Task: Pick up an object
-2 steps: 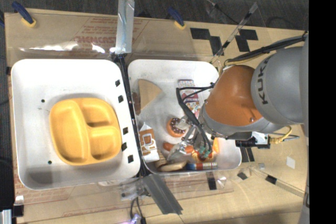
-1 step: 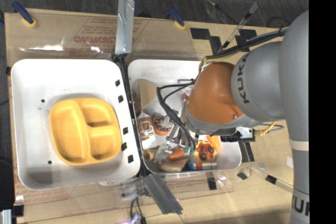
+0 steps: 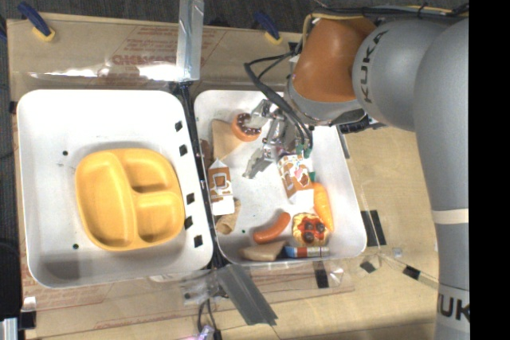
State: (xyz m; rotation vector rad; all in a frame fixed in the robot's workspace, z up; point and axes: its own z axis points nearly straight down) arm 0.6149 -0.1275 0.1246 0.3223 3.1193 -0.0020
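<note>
The grey arm reaches in from the right over the right bin (image 3: 344, 171). My gripper (image 3: 276, 154) hangs above the bin's middle, open, with bare white floor showing between its fingers. A small printed packet (image 3: 294, 174) lies just right of and below the fingertips. A pink-iced donut (image 3: 245, 126) sits up and left of the gripper, beside a tan wedge (image 3: 225, 141). A brown and white carton (image 3: 219, 180) stands at the bin's left wall.
An orange carrot (image 3: 323, 205), a red sausage (image 3: 272, 227), a fruit tart (image 3: 309, 228), a pale bread roll (image 3: 262, 252) and a blue pen (image 3: 309, 252) crowd the right bin's near end. The left bin (image 3: 40, 123) holds a yellow divided plate (image 3: 127, 197).
</note>
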